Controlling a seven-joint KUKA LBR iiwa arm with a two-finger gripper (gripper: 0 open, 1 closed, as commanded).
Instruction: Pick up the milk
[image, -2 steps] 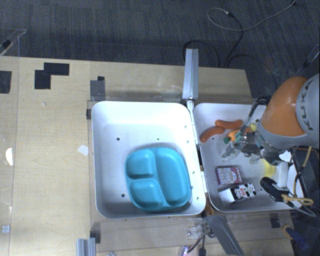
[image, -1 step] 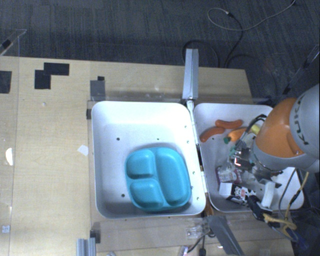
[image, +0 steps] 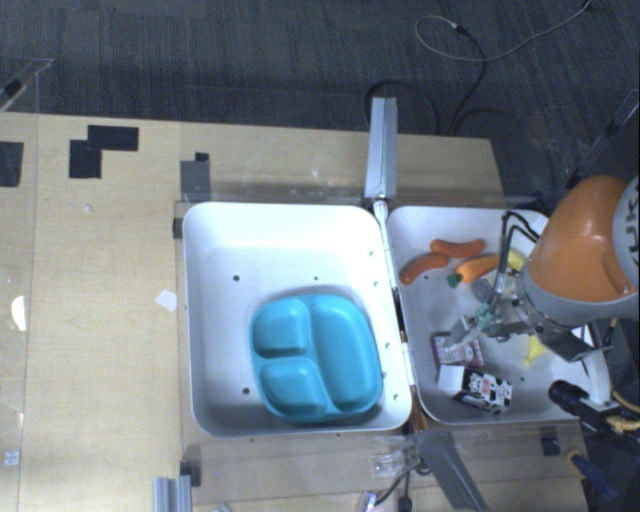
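In the right bin (image: 425, 395), we saw the small black-and-white milk carton (image: 486, 391) lying near the front wall, apart from the pincer (image: 490, 315), which hung over the bin's middle; we could not tell whether it was released or clenched. We judged the step to be the approach, with nothing grasped yet; the next move called for shifting toward the front wall and descending over the carton. A crumpled wrapper (image: 455, 348) lay just beside the milk and could snag the descent. Two sausages (image: 440, 256) and a carrot (image: 478, 268) sat farther back. The left bin (image: 215, 330) held a blue divided plate (image: 315, 355).
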